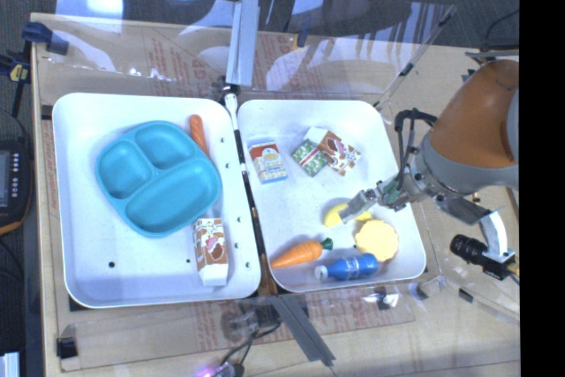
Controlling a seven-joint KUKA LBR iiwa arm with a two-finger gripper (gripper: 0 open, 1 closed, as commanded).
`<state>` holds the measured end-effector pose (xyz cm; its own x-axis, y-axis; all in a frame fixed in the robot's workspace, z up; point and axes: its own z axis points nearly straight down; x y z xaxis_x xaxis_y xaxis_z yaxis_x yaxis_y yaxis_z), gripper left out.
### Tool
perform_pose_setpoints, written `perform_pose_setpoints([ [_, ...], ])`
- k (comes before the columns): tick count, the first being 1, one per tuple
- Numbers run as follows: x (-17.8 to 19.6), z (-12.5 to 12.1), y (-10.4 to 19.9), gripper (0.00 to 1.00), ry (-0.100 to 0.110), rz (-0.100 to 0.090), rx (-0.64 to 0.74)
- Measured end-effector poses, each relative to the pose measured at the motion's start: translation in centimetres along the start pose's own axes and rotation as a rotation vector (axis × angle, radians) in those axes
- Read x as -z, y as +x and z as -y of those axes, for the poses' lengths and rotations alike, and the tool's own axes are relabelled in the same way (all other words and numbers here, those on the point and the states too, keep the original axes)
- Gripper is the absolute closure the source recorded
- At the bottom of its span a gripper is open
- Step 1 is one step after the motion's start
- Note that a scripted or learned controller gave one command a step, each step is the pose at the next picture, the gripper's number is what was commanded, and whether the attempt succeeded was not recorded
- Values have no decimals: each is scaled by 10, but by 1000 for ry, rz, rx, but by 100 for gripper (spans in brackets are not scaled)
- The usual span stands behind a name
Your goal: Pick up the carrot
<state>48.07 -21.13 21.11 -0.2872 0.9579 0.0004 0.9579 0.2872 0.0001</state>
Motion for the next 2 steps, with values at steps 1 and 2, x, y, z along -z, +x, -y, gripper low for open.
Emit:
perform_pose_setpoints([
  [1,-113,-8,45,0,6,-3,-131],
  [2,-120,-20,80,0,4,-4,-368],
])
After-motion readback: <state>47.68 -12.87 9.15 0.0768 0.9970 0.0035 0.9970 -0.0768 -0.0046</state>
